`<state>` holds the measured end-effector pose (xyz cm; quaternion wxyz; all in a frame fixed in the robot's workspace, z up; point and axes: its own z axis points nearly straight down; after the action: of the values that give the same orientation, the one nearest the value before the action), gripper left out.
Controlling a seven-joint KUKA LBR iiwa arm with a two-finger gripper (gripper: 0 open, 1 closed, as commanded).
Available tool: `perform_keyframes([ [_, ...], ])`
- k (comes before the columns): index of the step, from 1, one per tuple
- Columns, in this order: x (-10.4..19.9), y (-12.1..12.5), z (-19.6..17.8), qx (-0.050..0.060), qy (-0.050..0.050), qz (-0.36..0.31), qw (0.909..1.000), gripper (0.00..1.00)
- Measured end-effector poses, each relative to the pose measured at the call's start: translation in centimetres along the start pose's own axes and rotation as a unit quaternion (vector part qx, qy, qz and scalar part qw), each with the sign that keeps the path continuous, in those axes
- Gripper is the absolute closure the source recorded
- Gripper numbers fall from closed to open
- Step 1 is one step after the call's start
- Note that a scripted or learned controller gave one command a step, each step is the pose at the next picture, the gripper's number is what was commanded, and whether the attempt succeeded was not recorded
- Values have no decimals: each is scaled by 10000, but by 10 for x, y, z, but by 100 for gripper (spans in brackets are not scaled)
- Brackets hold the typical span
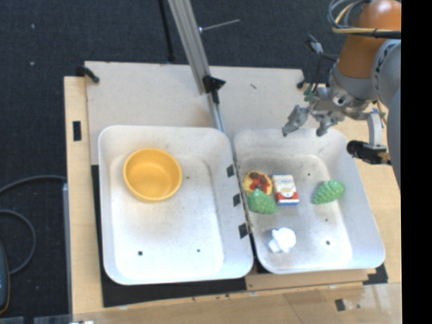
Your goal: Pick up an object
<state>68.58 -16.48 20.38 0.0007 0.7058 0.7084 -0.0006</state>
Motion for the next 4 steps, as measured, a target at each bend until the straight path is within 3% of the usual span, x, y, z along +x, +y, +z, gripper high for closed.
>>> perform_keyframes([
  [1,-1,0,0,4,-9,-4,10000,0],
  [3,-3,1,104,27,-7,-13,10000,0],
  [4,-4,2,91,0,-28,-27,10000,100],
])
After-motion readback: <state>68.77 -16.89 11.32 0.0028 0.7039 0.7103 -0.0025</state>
